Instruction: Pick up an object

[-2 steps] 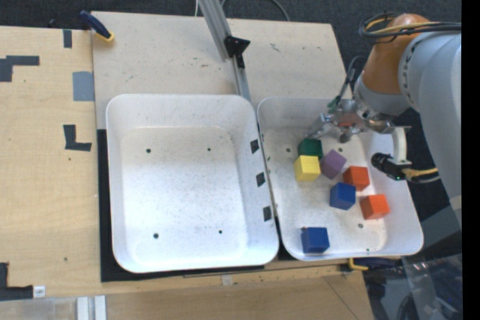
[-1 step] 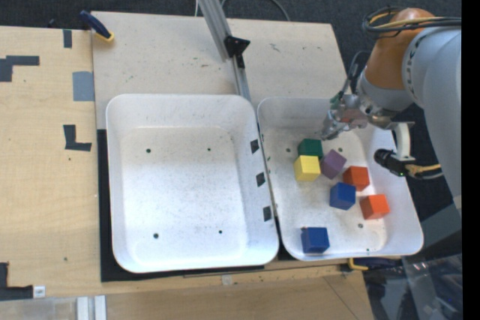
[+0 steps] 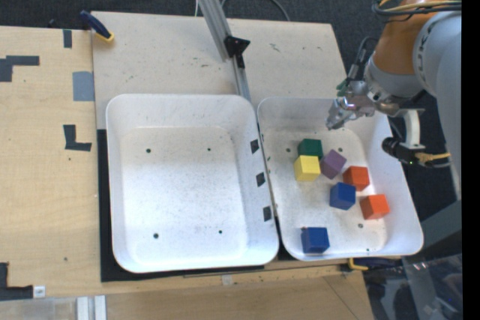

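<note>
So, going left to right: the worktop (image 3: 45, 161) is running off the left edge, with dark tape marks and a blue-and-yellow clamp (image 3: 97, 26) sitting near its back. The left bin (image 3: 184, 105) is lying beside the right bin (image 3: 281, 116), rims touching or nearly so. A metal rail (image 3: 210, 0) is slanting down from the top edge and ending where the two bins meet.

All the blocks are sitting in the right bin. A green cube (image 3: 310, 148) is touching a yellow cube (image 3: 307, 168) just in front of it, and a purple cube (image 3: 333, 162) is leaning in at a tilt, corner pointing toward the back. Right of those, an orange cube (image 3: 356, 177), a blue cube (image 3: 342, 195) and another orange cube (image 3: 374, 205) are bunching close together. A second blue cube (image 3: 315, 239) is sitting alone near the front rim. They're cubes, so no real long axis.

The tool (image 3: 339, 118) is hanging over the bin's back right part, behind the green cube, pinching nothing. It's small and blurry, so honestly can't tell how it's set. The arm (image 3: 420, 34) is getting cut off at the right.
</note>
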